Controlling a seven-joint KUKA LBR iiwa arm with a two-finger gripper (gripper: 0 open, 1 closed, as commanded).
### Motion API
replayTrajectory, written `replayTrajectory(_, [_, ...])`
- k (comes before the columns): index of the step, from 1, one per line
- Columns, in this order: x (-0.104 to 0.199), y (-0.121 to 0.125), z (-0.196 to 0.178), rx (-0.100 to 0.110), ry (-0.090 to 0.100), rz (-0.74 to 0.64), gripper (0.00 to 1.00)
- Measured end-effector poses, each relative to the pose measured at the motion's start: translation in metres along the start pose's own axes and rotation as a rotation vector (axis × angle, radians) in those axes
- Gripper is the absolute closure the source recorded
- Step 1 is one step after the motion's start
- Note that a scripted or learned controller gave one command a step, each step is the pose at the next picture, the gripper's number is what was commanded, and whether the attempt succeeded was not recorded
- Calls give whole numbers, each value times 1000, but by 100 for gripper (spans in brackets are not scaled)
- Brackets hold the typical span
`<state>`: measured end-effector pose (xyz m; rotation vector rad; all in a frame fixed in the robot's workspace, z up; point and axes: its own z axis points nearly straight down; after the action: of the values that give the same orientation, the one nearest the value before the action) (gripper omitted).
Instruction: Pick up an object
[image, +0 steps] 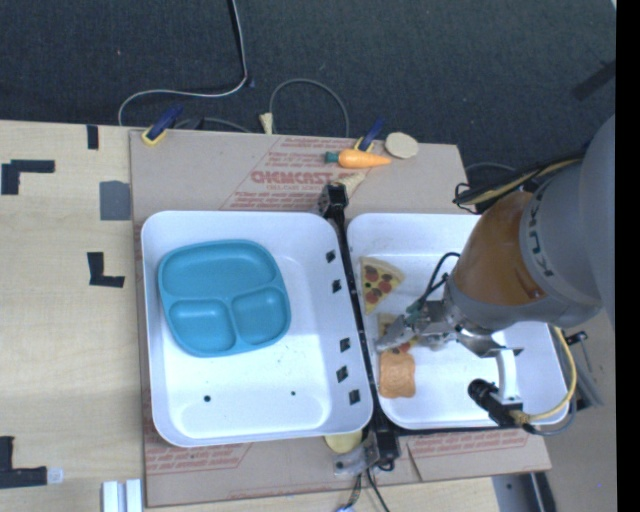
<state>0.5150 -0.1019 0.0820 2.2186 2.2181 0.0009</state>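
The jaws (408, 334) sit low in the right bin (440, 400), and I cannot tell if they are spread or pinching, so the orange bread piece (397, 375) just under them could slip away or get pushed.

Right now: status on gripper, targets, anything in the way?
Gripper low in right bin, fingers unclear, nothing seen held. Pizza slice and bread piece loose either side of it. Blue plate in left bin, clear of the arm.
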Motion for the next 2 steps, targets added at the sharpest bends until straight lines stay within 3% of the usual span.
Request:
replayTrajectory(1, [7, -29, -5, -8, -1, -1, 0])
replayTrajectory(2, [-7, 20, -5, 3, 3, -1, 0])
